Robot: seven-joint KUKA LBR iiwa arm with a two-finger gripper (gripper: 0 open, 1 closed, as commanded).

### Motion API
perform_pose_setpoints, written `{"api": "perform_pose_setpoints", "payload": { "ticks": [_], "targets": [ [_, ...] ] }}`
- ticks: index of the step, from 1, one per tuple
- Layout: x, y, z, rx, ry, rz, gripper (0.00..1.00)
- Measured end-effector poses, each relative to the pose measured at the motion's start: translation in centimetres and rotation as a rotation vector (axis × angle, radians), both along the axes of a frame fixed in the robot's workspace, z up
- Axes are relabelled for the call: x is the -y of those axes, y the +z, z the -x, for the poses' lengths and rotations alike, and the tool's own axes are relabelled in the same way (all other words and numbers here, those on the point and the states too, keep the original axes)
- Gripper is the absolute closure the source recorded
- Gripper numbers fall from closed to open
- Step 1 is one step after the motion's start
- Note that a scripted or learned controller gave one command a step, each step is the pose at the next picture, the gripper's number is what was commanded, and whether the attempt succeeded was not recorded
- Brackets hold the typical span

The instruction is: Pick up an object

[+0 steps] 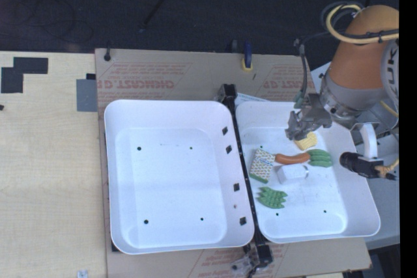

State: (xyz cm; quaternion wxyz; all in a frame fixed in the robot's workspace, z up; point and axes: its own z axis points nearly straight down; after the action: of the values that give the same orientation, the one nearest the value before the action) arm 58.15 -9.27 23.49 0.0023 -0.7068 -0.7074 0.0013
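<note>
In the right bin (365, 205), near its far wall: the tool (301, 128), low over a small yellow piece (308, 140). Touching that piece or just above it, hard to say from this slant. Width of the tool's opening also hidden by its own dark body, so cannot tell if wide or narrow. Nothing clearly held; looks like the yellow piece lying on the bin floor, partly covered from above. Just beside it, toward the near side, a toy carrot (293, 157) with green leaves, lying flat; next to this a checkered block (262, 165), tilted, and a small white piece (292, 173) close under the carrot. Nearer to the front, apart from the rest, a green pod cluster (272, 197). To the left, on the same worktop (45, 159), the left bin (117, 172), far from the tool. Judging by this: approach probably finished, target probably the yellow piece. Left to do: a firm grip and a lift clear of the bin floor. Task therefore not done, perhaps at its middle step.
</note>
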Motion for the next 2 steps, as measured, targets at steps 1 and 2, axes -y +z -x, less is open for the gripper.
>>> {"api": "perform_pose_setpoints", "payload": {
  "ticks": [1,2],
  "targets": [
    [-4.8,4.3,7.5,0.000,0.004,-0.002,1.00],
    [-7.8,17.2,-1.1,0.021,0.005,0.002,1.00]
  ]
}}
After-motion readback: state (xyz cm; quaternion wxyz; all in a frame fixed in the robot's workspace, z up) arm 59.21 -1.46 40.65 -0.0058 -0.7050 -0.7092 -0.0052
